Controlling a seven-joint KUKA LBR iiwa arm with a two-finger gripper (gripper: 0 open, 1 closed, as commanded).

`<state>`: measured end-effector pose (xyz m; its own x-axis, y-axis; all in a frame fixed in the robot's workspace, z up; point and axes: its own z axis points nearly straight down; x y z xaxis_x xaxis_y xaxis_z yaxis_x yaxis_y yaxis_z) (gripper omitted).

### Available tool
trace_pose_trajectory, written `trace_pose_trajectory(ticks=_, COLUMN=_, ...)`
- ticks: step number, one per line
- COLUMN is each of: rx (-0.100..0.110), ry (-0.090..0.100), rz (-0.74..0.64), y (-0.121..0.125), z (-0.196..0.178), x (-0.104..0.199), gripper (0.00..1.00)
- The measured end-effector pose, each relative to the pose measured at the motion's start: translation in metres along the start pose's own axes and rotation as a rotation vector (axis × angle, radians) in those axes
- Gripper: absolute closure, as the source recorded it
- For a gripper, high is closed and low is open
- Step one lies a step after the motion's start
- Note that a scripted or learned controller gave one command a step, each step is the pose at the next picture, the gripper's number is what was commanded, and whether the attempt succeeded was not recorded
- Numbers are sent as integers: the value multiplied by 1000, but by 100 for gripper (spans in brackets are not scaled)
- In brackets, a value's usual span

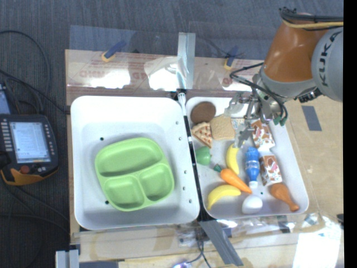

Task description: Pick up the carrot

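The orange carrot (235, 180) lies slanted in the right bin (298, 177), near its middle, tip pointing down-right. It lies between a small yellow banana (232, 156) above it and a larger yellow banana (222, 194) below it. A blue bottle (252, 164) lies just to its right. My gripper (244, 132) hangs over the upper part of the right bin, above a slice of toast (222, 128) and a red-and-white packet (262, 134), well up from the carrot. Nothing shows in its grasp.
The right bin also holds a brown round piece (203, 111), a pizza slice (202, 133), a green item (203, 156), a second packet (271, 170), a drumstick (283, 195) and a white egg (252, 204). The left bin (83, 121) holds a green divided plate (134, 173).
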<state>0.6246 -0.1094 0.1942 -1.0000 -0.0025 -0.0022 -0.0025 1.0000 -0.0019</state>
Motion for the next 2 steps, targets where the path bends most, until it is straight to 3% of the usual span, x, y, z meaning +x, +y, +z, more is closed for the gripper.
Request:
trace_pose_trajectory(ticks=1, rx=-3, ry=2, rz=-85, y=64, z=10, x=57, gripper=0)
trace_pose_trajectory(ticks=2, rx=-3, ry=2, rz=-293, y=94, z=10, x=115, gripper=0)
